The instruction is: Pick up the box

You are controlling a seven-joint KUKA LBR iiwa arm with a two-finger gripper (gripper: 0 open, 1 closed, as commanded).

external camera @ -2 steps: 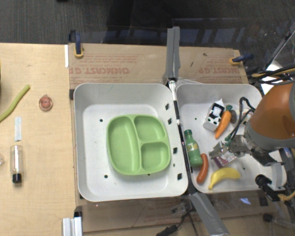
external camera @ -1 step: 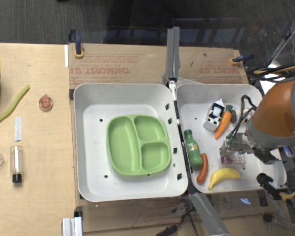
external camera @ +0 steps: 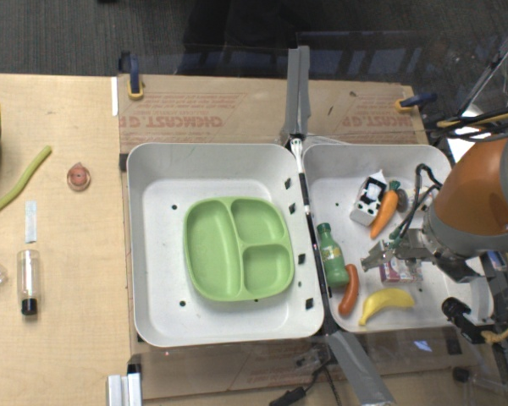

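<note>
A small white box [external camera: 370, 198] with black print lies in the right bin [external camera: 339, 163], near its back, touching an orange carrot [external camera: 384, 213]. My gripper [external camera: 393, 255] hangs low over the middle of the right bin, in front of and to the right of the box and apart from it. Directly under the gripper lies a small pink and purple packet [external camera: 398, 271], partly covered by it. The grey wrist and the orange band [external camera: 483, 194] rise to the right of the gripper.
A green bottle [external camera: 328, 251], a red sausage-like piece [external camera: 349, 288] and a yellow banana [external camera: 386, 303] lie in the right bin's front half. The left bin [external camera: 152, 227] holds a green divided plate [external camera: 239, 247]. Small items lie on the wooden bench at the left.
</note>
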